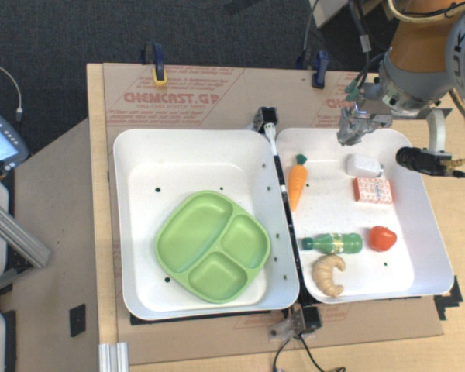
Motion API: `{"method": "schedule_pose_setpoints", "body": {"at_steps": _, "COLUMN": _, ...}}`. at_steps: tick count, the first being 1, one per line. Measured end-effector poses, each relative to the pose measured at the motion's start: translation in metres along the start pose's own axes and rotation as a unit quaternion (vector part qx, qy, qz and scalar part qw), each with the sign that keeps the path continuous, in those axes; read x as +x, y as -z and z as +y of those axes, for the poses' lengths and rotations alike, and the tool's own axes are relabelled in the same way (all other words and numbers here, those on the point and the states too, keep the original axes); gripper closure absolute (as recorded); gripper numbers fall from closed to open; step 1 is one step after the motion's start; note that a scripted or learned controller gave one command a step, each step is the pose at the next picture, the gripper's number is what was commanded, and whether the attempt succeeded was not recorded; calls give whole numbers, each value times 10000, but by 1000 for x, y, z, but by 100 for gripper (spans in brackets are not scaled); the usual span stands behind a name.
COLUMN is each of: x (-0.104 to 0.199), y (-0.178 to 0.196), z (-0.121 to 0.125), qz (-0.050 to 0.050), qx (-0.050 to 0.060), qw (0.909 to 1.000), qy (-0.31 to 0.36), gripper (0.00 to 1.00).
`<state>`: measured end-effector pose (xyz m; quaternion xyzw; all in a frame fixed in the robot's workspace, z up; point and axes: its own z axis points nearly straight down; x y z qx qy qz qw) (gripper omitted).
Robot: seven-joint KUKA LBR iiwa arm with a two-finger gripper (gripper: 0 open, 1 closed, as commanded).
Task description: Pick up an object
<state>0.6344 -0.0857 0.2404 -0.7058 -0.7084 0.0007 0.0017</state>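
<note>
nearest you, the croissant [329,274] lies at the front of the right bin [426,273], with the green bottle [333,244] and red tomato [382,239] just behind it. further back sit the pink box [372,191] and a small white block [364,165]. your gripper [355,132] hangs over the bin's far edge, just behind that block; you cannot tell how it is set, and nothing shows in it. the carrot [296,183] lies by the divider, and the green tray [212,246] is in the left bin [132,208]

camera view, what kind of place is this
Probably a robotics lab test bench: two white bins sit on a clamped board, toy food such as a carrot and croissant lies inside, and cables run around the robot arm.
</note>
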Motion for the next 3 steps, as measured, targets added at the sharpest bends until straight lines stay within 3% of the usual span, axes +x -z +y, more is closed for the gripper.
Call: {"method": "schedule_pose_setpoints", "body": {"at_steps": 3, "x": 165, "y": -30, "z": -19, "qz": 1, "qx": 4, "qw": 10000, "qy": 8, "gripper": 100}}
